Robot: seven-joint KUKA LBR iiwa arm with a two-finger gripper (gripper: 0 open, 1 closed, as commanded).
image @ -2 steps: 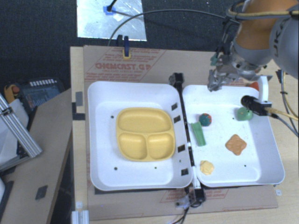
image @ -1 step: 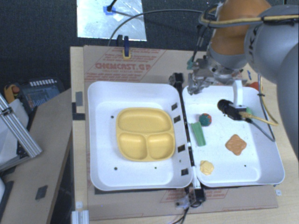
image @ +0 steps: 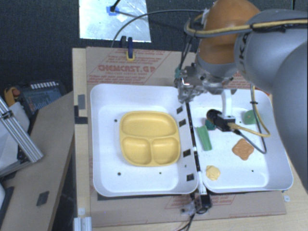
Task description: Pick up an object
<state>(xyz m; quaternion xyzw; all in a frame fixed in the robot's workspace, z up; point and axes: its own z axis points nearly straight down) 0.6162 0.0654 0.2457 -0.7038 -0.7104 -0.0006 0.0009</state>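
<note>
Over the far end of the wall between the two white bins hangs the gripper [image: 185, 91], close to the back rim. It looks too small and dark to tell if it is open or closed. I see nothing in it, so I think no object has been picked up yet.

The left bin [image: 103, 109] has a yellow plate [image: 149, 138] with three parts, lying flat in the middle. The right bin [image: 269, 170] has four small things. A long green block [image: 204, 138] lies just beside the wall between the bins. A small green bit [image: 249, 117] sits further right, near the back. An orange-brown piece [image: 243, 149] lies near the middle. A little yellow lump [image: 212, 172] is near the front.

The gripper is not touching any of them. The green block looks closest to it. I think nearly all of the job is left: choose one thing, go down to it, close on it and lift it.
</note>
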